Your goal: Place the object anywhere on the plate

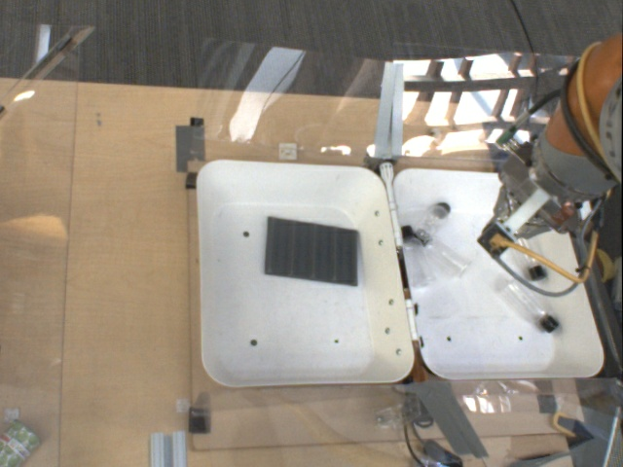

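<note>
A dark grey ribbed rectangular plate lies flat in the left bin, a little above its middle. In the right bin lie clear plastic vials with black caps: one near the left wall, another toward the lower right, and a small black cap between them. My gripper hangs over the upper right part of the right bin, above and apart from the vials. Nothing shows in its grasp.
A raised divider separates the two bins. The grey and orange arm covers the right bin's upper right corner. A metal frame stands behind the bins.
</note>
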Motion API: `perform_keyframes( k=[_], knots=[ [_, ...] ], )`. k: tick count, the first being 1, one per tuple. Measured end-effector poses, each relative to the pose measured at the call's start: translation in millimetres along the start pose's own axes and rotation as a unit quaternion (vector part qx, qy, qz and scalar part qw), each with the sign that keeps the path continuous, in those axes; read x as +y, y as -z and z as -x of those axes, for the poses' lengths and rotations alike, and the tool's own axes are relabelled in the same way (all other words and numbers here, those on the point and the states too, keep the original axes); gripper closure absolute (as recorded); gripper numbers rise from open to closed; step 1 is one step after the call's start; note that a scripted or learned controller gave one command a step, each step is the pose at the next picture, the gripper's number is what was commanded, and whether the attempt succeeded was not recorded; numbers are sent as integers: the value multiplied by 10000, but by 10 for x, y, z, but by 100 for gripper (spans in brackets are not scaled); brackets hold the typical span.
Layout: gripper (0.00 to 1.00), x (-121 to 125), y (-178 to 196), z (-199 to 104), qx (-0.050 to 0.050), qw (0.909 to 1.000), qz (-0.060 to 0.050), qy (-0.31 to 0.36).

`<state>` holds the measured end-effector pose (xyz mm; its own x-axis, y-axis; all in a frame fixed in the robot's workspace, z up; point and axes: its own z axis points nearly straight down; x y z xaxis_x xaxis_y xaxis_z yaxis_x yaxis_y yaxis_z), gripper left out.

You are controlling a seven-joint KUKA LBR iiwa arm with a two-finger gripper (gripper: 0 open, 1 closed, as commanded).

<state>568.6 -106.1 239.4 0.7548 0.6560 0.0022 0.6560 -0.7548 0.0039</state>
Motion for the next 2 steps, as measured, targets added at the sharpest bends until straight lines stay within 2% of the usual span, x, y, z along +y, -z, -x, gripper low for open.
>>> perform_keyframes(
  k=[1,2],
  knots=[
    [0,-1,-1,0,-2,10000,0,-1],
    [100,-2,102,-22,3,10000,5,47]
  ],
)
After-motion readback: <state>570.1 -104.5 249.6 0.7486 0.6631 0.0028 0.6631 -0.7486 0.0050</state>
